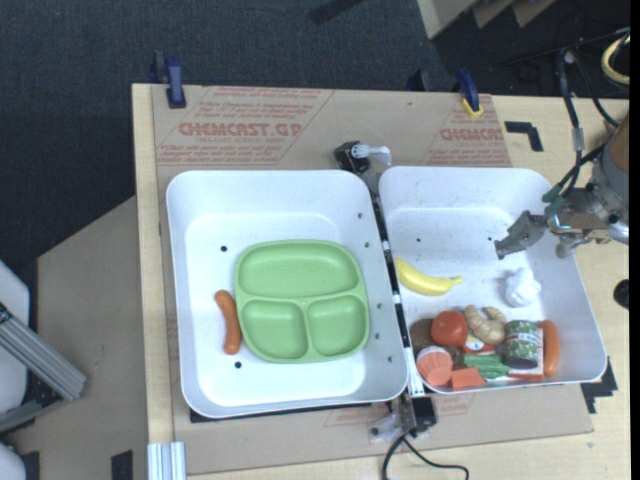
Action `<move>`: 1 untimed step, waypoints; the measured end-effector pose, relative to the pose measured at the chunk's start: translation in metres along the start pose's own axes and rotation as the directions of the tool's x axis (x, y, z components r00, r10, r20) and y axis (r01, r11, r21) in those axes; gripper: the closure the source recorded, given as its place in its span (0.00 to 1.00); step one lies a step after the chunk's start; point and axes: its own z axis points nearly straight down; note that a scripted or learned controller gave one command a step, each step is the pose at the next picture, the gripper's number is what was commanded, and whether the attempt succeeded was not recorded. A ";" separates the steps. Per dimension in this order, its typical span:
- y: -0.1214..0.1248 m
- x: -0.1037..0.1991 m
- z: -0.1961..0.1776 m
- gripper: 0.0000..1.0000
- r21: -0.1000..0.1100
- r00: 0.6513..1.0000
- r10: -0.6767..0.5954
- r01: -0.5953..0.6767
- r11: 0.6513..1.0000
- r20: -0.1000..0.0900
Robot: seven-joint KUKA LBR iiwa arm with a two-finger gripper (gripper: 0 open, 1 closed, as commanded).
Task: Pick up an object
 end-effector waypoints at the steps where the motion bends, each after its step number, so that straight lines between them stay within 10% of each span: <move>1: 0.066 -0.085 -0.057 0.00 -0.010 1.000 0.004 -0.004 1.000 0.008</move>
